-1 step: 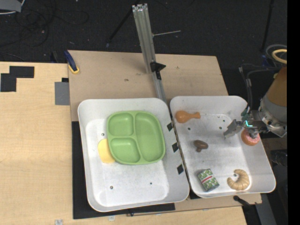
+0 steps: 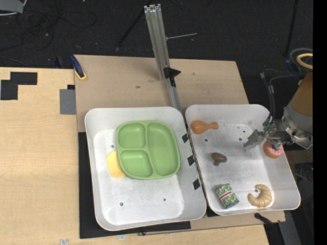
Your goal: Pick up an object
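Reaching in from the right, grey arm with orange band [image 2: 305,98] hangs low over right white bin [image 2: 240,188]; gripper [image 2: 261,139] fingers apart, just beside small red round object [image 2: 274,150] at right wall.

The green three-compartment plastic tray [image 2: 148,150] lies in the left white bin [image 2: 143,208], overlapping a yellow flat piece [image 2: 113,165] at its left, while the right white bin [image 2: 240,114] holds a small brown lump [image 2: 219,158] centrally.

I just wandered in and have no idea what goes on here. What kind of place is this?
Most likely a robotics lab test bench. Two white bins hold toy items like a green divided plate and a croissant, and the robot arm's end effector reaches in above them.
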`<action>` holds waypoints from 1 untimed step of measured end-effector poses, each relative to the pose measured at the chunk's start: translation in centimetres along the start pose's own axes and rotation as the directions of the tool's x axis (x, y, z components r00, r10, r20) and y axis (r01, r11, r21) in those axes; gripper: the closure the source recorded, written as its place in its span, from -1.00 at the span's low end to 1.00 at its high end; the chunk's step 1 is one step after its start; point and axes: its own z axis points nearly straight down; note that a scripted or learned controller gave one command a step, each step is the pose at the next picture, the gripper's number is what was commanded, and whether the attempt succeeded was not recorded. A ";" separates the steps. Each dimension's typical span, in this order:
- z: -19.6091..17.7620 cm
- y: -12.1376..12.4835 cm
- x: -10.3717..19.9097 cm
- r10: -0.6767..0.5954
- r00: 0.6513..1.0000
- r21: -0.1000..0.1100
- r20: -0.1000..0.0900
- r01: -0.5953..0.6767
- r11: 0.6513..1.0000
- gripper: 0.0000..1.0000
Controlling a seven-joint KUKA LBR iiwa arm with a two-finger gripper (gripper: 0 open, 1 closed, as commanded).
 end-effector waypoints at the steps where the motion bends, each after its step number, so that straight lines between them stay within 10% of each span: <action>1: 6.1 -0.7 0.6 0.000 1.000 0.006 -0.003 0.000 1.000 -1.00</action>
